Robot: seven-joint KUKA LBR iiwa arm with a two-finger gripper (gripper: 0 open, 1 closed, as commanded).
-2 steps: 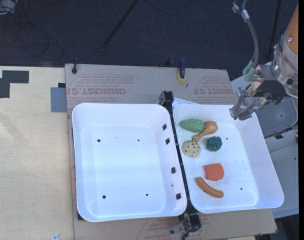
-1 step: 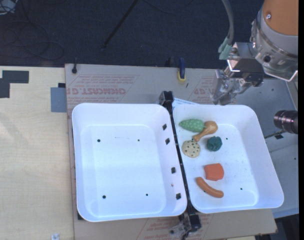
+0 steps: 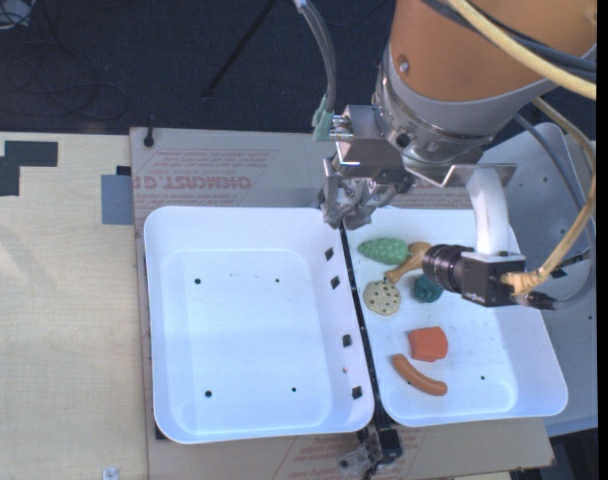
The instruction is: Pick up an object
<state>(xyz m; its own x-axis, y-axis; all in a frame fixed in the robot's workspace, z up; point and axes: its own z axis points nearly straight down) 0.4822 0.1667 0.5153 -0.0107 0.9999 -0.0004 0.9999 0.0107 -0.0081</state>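
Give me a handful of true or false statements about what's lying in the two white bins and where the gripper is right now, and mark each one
1. The orange block lies in the right bin. True.
2. The sausage lies in the left bin. False: it lies in the right bin, just below the orange block in the camera view.
3. The gripper is near the far end of the divider between the bins. True.
4. The green leaf-shaped piece is clamped in the gripper. False: it lies on the floor of the right bin, below and to the right of the gripper.
5. The dotted cookie sits close to the divider. True.
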